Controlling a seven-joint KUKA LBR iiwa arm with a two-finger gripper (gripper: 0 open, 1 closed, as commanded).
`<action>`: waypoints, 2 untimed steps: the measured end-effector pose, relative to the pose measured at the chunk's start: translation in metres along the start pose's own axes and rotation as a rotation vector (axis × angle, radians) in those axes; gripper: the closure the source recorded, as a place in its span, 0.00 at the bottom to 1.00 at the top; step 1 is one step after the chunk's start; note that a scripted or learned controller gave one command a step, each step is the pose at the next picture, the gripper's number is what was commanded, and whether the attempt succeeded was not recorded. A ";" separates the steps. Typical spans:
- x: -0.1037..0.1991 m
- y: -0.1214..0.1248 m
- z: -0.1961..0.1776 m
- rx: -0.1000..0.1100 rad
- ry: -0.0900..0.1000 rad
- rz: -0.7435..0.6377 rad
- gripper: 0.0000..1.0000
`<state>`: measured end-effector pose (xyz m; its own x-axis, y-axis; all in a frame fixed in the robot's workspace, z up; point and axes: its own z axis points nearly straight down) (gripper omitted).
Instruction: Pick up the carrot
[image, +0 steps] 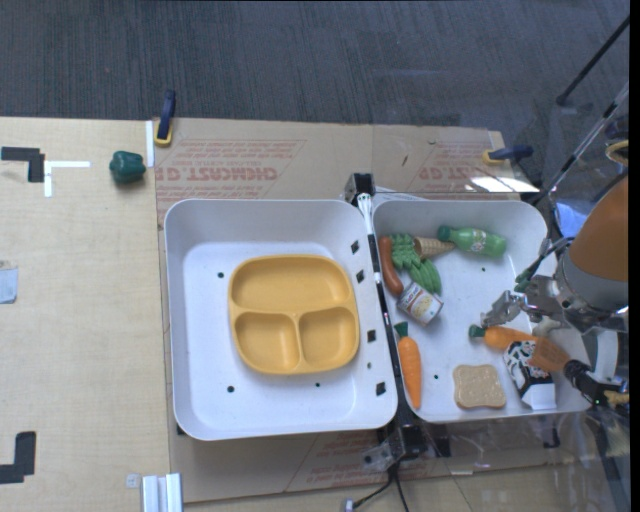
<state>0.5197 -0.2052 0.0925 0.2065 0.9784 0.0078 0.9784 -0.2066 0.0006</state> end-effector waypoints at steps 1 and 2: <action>0.021 -0.046 0.001 0.000 -0.007 -0.109 0.00; 0.021 -0.044 -0.008 -0.004 -0.008 -0.106 1.00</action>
<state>0.4809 -0.1758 0.1010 0.1023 0.9947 -0.0001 0.9947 -0.1023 0.0048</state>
